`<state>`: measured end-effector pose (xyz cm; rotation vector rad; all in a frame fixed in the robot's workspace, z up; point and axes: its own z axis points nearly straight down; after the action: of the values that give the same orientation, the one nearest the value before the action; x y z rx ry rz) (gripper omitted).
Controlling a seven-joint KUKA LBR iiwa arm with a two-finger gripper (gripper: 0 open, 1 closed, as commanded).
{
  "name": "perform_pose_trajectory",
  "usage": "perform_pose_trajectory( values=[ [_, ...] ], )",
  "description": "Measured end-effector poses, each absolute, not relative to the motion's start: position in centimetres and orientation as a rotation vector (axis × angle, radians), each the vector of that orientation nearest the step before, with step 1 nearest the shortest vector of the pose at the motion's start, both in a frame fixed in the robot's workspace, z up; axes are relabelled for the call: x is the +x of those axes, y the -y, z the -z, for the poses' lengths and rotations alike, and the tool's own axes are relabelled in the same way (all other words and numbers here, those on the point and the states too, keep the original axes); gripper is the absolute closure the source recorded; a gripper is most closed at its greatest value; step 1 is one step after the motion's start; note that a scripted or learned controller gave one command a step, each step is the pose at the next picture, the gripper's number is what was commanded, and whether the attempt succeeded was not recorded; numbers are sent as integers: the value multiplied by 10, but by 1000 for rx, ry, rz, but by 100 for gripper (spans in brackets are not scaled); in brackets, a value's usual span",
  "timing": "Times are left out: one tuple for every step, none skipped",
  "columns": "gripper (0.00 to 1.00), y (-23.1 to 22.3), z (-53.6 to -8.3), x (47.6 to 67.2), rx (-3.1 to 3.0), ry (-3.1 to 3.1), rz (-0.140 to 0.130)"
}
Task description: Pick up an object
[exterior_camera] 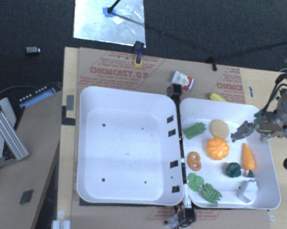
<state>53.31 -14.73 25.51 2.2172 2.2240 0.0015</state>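
The right bin [272,181] holds several toy foods: an orange pumpkin [217,148], a beige round piece [219,128], a carrot [248,157], a dark green broccoli [233,169], a pretzel [194,161], a green vegetable [194,130], two leafy green pieces [204,188] and a grey-white item [246,190]. My gripper [247,126] hangs over the bin's far right part, just right of the beige piece and above the carrot's top. Its fingers are spread open with nothing between them.
The left bin [126,145] lies beside the right one, with a black hinge strip [177,144] between them. A yellow banana [217,97] and a small white-orange box [182,80] lie on the cardboard behind the bins. A yellow-blue clamp [138,53] stands at the back.
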Motion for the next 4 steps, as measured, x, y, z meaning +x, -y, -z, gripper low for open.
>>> perform_pose_trajectory(
  values=[
    [0, 150, -103, 590, 2222, -2234, 8],
    [0, 138, -88, 632, 2209, -2222, -6],
    [0, 121, -86, 667, 2212, -2226, -7],
    [0, 89, -88, 626, 2210, -2213, 1]
  ],
)
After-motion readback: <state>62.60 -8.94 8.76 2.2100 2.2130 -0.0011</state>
